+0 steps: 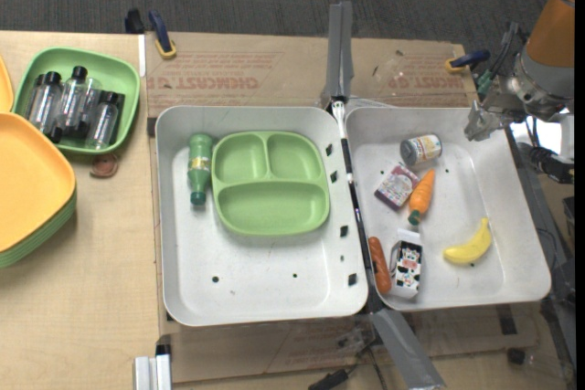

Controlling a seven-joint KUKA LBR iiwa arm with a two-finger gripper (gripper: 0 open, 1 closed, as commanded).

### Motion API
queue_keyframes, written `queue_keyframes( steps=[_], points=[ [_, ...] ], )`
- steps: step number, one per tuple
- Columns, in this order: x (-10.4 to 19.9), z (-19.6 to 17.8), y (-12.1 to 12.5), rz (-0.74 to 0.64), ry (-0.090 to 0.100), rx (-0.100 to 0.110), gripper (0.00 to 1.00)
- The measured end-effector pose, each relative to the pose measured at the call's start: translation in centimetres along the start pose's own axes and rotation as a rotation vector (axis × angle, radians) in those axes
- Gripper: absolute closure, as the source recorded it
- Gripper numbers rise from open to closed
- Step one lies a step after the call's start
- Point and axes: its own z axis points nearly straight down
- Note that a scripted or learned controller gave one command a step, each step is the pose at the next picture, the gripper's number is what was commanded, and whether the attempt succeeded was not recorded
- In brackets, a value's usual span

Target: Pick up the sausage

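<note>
The sausage (378,264) lies along the left wall of the right bin (521,224), near the front corner, touching a small carton (407,268) (cow-patterned). The gripper (479,125) hangs over that bin's back right corner, well apart from the sausage; its jaws are too small and dark to tell whether wide or narrow. A carrot (421,194), can (420,148) and banana (470,244) lie between.
</note>
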Motion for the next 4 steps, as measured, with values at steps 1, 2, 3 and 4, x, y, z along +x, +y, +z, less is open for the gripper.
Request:
queue_keyframes(
  steps=[1, 2, 3, 4],
  points=[
    [-1.4, 0.8, -3.7, -0.087, 0.001, 0.001, 1.0],
    [-2.0, 0.9, -6.9, -0.255, 0.002, 0.002, 1.0],
    [-1.3, 3.3, 1.0, -0.043, 0.0, 0.0, 1.0],
    [-0.9, 4.8, -4.6, -0.197, 0.001, 0.001, 1.0]
  ],
)
